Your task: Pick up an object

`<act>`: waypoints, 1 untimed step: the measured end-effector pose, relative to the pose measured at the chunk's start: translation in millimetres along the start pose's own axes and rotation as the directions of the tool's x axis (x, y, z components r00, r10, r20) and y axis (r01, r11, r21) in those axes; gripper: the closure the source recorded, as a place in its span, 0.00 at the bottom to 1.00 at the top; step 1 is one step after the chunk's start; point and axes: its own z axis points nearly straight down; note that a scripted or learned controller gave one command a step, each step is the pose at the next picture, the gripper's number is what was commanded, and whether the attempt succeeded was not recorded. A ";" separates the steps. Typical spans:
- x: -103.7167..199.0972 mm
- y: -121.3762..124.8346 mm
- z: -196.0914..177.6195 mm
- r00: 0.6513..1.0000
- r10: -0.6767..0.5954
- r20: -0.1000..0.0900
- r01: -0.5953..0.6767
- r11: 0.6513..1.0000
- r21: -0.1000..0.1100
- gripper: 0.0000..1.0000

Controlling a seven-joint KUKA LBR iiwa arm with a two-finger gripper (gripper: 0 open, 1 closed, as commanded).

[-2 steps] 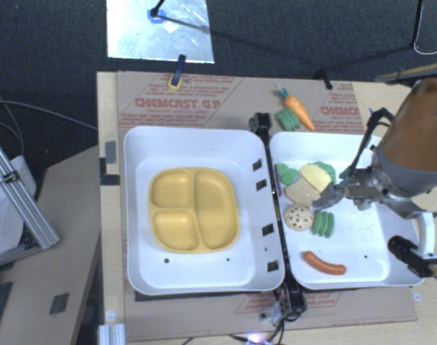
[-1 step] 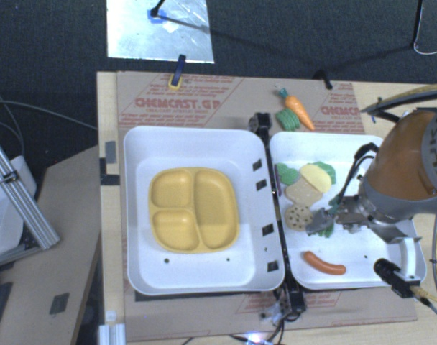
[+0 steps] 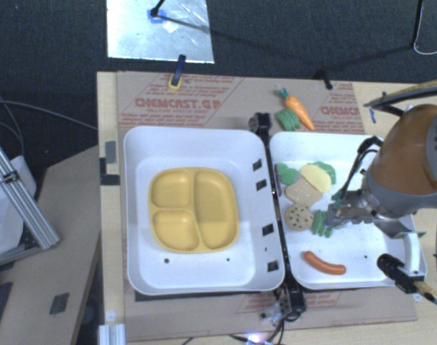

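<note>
Camera view | right bin: sausage loose by its near edge | gripper low over green piece mid-bin, likely lining up a grasp; finger state unclear | food heap beyond | left bin: yellow tray | carrot on table's far edge

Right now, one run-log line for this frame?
arm: over right bin | gripper: low by green toy, grip unclear | hot dog: on bin floor | yellow tray: in left bin | carrot: outside bins

Slanted overhead view of both bins
</note>
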 end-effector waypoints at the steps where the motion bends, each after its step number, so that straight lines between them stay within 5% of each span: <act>1: 15.9 1.2 -105.7 1.000 -0.003 0.001 0.003 1.000 -0.008 1.00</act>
